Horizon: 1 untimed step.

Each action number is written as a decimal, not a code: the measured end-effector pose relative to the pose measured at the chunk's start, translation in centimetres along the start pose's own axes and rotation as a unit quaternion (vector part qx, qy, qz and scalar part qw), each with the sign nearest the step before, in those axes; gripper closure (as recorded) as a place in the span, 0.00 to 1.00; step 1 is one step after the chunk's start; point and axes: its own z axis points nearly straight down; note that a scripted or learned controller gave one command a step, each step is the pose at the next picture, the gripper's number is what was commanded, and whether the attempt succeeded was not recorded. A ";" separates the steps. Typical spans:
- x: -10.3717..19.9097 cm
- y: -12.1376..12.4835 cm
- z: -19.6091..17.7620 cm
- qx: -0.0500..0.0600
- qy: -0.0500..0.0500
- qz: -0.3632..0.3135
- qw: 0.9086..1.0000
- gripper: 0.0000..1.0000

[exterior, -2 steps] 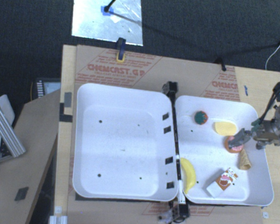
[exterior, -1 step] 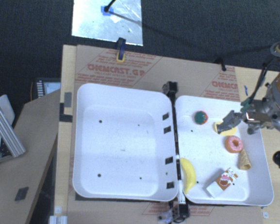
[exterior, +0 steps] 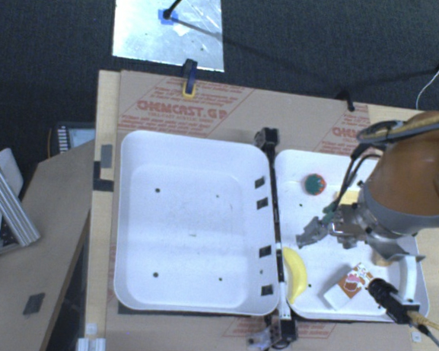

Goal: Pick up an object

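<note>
In the right bin (exterior: 293, 166) lie a yellow banana (exterior: 296, 274) against the near left wall, a small white and red box (exterior: 349, 286) near the front, and a green and red ball (exterior: 314, 184) towards the back. My gripper (exterior: 314, 233) hangs over the middle of this bin, between the ball and the banana, with nothing seen in it. A yellow object (exterior: 348, 197) shows partly behind the arm, to the right of the ball.
The left bin (exterior: 130, 278) stands beside the right one, with a black divider strip (exterior: 266, 206) between them. The arm's grey and orange body (exterior: 410, 176) covers the right bin's right side. A cardboard sheet (exterior: 210, 109) lies under both bins.
</note>
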 end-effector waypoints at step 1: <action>0.1 10.3 -7.0 -0.012 -0.002 -0.002 1.000 0.00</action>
